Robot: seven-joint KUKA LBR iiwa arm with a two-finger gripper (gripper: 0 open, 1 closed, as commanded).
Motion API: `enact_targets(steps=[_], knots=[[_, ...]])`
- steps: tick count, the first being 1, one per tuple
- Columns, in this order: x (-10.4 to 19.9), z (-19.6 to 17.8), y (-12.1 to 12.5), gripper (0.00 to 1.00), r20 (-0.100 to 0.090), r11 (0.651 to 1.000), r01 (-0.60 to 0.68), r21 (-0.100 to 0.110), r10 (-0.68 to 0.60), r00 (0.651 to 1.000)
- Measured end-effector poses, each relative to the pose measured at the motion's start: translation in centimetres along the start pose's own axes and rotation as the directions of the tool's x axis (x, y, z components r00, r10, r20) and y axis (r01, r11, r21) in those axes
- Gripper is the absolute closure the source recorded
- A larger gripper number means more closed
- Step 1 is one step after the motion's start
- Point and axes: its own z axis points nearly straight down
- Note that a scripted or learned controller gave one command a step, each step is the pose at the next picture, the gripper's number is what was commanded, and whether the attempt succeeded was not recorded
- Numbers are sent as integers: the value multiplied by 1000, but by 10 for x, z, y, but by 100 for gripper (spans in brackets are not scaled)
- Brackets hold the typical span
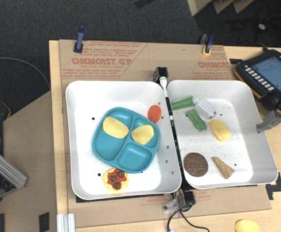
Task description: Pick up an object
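**While nothing is lifted yet, the yellow piece [220, 130] lies nearest**

Since the task names no particular object, the choice turns on what sits closest to the reach from the worktop's right edge. A grey part at the outer right rim of the right bin [256, 173] looks to be the gripper [271, 121]. It sits too near the edge of the view to tell whether it is spread or closed, and nothing can be seen held in it.

From there the yellow piece lies inward, towards the bin's middle, with bare white floor between the two. Its long axis runs from the bin's far-left towards its near-right, so a grasp would probably go across that line.

Farther in, near the far-left corner, are a pale grey object [205, 108] and two green pieces [196, 120], crowded close together. A brown disc [196, 164] and a tan cone [223, 166] lie along the near edge, just beside each other.

The left bin [80, 144] carries a blue divided plate [130, 153], an orange piece [155, 113] and a small pizza slice [114, 179], all well apart from the gripper.
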Motion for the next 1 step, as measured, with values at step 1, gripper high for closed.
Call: enact_targets(steps=[1], knots=[[3, 115, 8, 0, -9, 1000, 0, 18, 0, 1000]])
